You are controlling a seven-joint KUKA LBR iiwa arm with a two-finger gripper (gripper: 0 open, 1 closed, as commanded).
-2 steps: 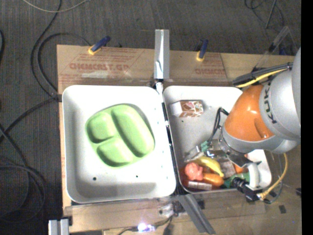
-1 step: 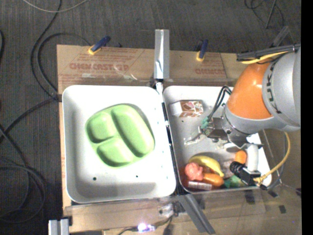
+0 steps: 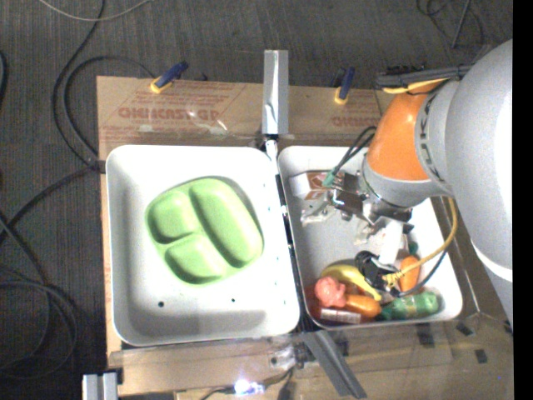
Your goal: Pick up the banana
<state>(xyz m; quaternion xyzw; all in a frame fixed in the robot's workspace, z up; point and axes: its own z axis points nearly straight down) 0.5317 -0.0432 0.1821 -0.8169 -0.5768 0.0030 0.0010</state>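
The banana [image 3: 343, 274] is yellow and lies in the right bin [image 3: 293, 223] near its front edge, partly covered by the robot's black attachment. It sits among other toy foods. My gripper [image 3: 326, 206] hangs over the far left part of the right bin, well behind the banana and apart from it. Nothing shows held in it. The grey arm with its orange band [image 3: 401, 144] reaches in from the right and hides the bin's far right part.
Beside the banana lie a pink-red toy [image 3: 327, 290], an orange carrot [image 3: 364, 305], a green piece [image 3: 412, 305] and an orange piece [image 3: 408, 273]. The left bin [image 3: 133, 307] holds a green divided plate [image 3: 206, 227]. A metal post [image 3: 275, 98] stands between the bins at the back.
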